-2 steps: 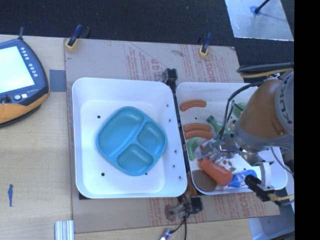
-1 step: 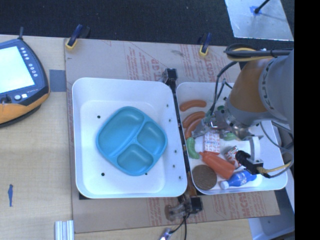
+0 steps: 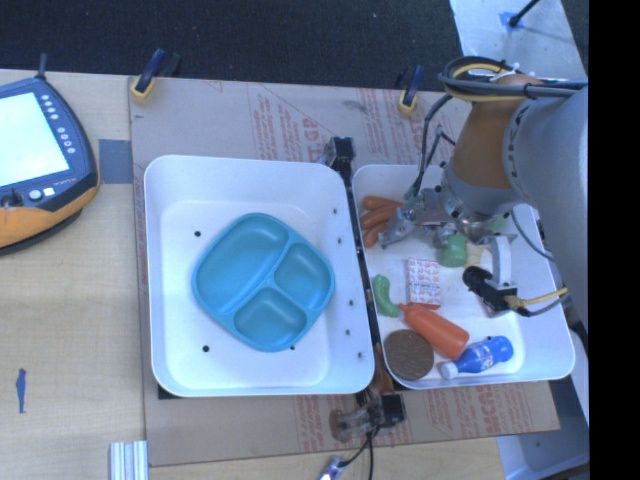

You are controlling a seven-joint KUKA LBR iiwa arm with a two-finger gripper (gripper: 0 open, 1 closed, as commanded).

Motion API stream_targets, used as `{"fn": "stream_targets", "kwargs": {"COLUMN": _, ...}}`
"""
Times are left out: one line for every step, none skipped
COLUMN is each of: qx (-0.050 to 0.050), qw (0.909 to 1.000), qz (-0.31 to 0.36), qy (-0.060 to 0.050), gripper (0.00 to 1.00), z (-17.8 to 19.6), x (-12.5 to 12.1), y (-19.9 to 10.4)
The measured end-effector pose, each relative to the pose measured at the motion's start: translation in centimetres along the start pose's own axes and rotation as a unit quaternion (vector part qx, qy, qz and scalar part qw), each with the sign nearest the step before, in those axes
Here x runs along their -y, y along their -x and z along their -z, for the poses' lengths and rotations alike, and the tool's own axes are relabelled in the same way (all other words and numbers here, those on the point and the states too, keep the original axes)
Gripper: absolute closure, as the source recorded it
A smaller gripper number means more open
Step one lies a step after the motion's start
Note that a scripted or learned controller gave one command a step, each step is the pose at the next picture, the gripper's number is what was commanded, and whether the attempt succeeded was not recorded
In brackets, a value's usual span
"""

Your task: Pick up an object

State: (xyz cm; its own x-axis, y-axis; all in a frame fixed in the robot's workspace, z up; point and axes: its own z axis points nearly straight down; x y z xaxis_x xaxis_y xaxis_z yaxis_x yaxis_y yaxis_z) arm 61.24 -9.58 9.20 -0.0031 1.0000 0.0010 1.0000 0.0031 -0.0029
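Pincer (image 3: 452, 230) sat low, right-center frame, over green object (image 3: 452, 251); grip state unclear to you. Center on it before lifting.

Blue divided plate (image 3: 264, 281), white bins (image 3: 160, 268), orange carrot (image 3: 436, 329), brown disc (image 3: 409, 354)

Gripper (image 3: 432, 218) fingertips buried among metal parts and cables; finger spread unreadable. Green object (image 3: 452, 250) just right of gripper half hidden under wrist. Orange items (image 3: 378, 213) left of gripper too blurred to identify. Arm (image 3: 540, 148) cut by right edge. Tablet (image 3: 35, 163) far left of gripper cropped by frame edge.
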Motion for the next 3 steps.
{"fn": "stream_targets", "kwargs": {"qx": 0.0, "qw": 1.0, "qz": 0.001, "qy": 0.0, "gripper": 0.0, "z": 0.0, "x": -2.3, "y": 0.4}}
{"fn": "stream_targets", "kwargs": {"qx": 0.0, "qw": 1.0, "qz": 0.003, "qy": -0.002, "gripper": 1.0, "z": 1.0, "x": -2.3, "y": 0.5}}
{"fn": "stream_targets", "kwargs": {"qx": 0.0, "qw": 1.0, "qz": 0.001, "qy": 0.0, "gripper": 1.0, "z": 12.7, "x": 2.5, "y": -5.3}}
